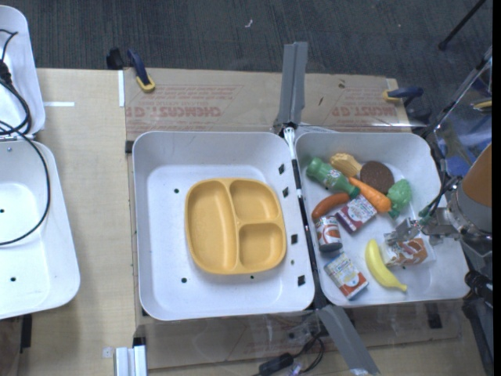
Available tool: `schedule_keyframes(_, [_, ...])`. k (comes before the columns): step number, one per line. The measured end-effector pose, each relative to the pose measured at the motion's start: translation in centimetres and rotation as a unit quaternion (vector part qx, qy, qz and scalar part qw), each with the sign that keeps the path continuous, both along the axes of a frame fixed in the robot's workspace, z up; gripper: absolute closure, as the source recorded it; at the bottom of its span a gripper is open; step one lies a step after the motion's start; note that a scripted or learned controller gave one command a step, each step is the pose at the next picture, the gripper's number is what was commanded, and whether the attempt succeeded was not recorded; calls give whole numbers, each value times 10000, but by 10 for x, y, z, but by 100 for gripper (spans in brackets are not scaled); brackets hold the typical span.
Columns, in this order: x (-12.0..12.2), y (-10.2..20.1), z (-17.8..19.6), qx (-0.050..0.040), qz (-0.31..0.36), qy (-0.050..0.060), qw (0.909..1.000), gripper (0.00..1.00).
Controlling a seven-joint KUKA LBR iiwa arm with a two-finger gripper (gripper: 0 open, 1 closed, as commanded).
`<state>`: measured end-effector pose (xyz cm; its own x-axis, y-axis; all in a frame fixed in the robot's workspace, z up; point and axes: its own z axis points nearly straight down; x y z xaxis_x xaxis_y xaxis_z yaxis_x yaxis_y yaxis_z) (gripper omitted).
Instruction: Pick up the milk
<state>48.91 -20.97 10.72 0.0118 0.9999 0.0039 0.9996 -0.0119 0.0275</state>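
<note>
The milk looks to be the small white carton [346, 276] with orange and blue print, lying flat near the front of the right bin [438, 284]. My gripper [405, 232] hangs low over the bin's right side, above an orange-and-white packet [413, 252]. It is roughly a hand's width right of and behind the carton, with a yellow banana [381, 265] lying between them. The arm [479, 202] enters from the right edge.
The right bin also holds a green bottle [329, 176], a carrot [371, 193], a red sausage [329, 204], a red-and-white box [357, 214], a small can [329, 233], a brown disc [376, 175] and a green vegetable [399, 195]. A yellow divided plate [235, 225] sits in the left bin [156, 210].
</note>
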Motion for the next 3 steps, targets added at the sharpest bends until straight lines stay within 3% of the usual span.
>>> schedule_keyframes(1, [0, -1, 0, -2, 203, 3, 9998, 0])
schedule_keyframes(2, [2, -9, 12, -114, 178, -71, 9998, 100])
schedule_keyframes(3, [3, -5, 11, -75, 200, -53, 9998, 0])
